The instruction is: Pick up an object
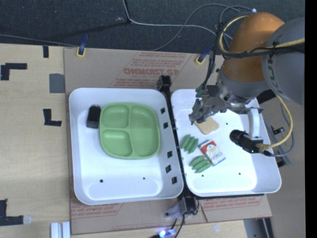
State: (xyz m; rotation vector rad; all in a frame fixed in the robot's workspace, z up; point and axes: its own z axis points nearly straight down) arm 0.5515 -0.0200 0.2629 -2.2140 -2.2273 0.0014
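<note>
Right bin [233, 188], 11 o'clock: claw [199, 115] over the bread piece's upper-left end; open or closed, cannot tell.
Bread piece [207, 126]: tan, flat, matte, with rounded corners, lying on the white floor.
Pods [189, 143]: two, green, ridged, at bread's 7 o'clock.
Packet [213, 152]: red-and-white, boxy, at bread's 6 o'clock.
Left bin [119, 186]: smooth green three-part plate [130, 131]; black block [93, 116] at its 10 o'clock.

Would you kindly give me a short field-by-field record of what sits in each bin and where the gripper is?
left bin: green divided plate; small black object at the plate's left edge
right bin: tan flat piece; upper green pod; lower green pod; red and white packet
gripper: over the right bin, at the tan flat piece's upper left end
grasp: cannot tell
</note>
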